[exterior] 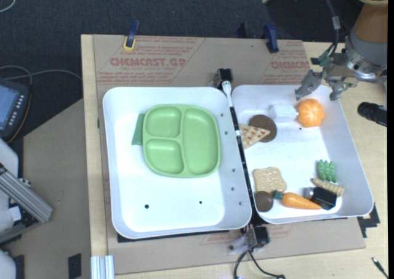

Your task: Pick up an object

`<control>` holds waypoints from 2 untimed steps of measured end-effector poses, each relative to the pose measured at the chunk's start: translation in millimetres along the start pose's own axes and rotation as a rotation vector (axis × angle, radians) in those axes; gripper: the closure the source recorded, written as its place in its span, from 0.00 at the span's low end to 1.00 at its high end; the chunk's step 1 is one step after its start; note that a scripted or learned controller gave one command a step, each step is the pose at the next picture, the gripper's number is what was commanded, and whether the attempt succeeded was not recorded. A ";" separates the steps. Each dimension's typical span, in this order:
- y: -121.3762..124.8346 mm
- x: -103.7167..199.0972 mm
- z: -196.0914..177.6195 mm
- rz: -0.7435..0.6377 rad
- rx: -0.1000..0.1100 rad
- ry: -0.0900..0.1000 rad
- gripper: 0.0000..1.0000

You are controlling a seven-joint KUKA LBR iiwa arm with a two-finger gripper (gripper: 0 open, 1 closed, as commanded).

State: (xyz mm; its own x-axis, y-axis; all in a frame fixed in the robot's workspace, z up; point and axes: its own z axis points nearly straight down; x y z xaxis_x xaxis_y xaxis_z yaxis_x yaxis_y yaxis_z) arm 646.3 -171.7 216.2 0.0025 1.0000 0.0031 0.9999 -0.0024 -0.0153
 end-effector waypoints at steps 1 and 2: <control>2.8 0.4 -9.3 -0.003 -0.015 -0.003 0.00; 6.5 2.1 33.9 -0.005 -0.010 -0.002 0.00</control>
State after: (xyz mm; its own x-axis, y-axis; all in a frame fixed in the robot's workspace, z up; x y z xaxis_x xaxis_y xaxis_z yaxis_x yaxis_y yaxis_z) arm 652.3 -169.5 182.2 -0.0021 1.0000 0.0011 1.0000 0.0021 -0.0054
